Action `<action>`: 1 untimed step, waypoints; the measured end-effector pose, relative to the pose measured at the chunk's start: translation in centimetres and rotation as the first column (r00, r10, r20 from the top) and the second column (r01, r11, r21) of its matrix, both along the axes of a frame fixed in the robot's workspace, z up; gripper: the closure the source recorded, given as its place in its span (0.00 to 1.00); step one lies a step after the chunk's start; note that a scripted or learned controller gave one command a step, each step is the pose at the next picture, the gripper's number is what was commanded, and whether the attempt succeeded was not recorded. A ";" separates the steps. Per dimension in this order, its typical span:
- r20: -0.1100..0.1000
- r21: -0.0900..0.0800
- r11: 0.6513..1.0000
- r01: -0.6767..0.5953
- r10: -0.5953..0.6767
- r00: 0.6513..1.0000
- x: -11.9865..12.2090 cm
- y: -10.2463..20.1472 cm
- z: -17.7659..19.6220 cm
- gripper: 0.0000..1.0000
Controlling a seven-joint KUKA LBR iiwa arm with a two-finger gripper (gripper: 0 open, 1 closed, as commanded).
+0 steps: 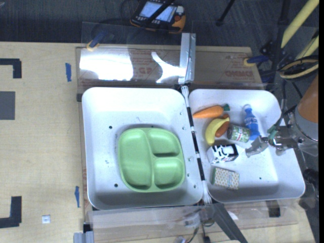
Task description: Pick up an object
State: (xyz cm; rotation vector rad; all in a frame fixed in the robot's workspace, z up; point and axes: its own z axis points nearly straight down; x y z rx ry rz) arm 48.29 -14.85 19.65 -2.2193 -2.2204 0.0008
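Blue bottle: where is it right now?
The blue bottle lies in the right bin, near its back, just right of the jar and banana, left of the gripper.

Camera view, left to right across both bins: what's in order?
Green divided plastic tray → yellow banana → small clear jar with green label → blue plastic bottle → metal gripper.

Glossy white plastic bins [101,105] sit on pale matt wood bench [40,135]; green tray [151,158] smooth plastic.
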 end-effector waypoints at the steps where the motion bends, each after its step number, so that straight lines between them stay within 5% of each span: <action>1: 0.008 -0.002 0.993 0.114 -0.114 0.993 7.1 -3.8 -11.0 0.00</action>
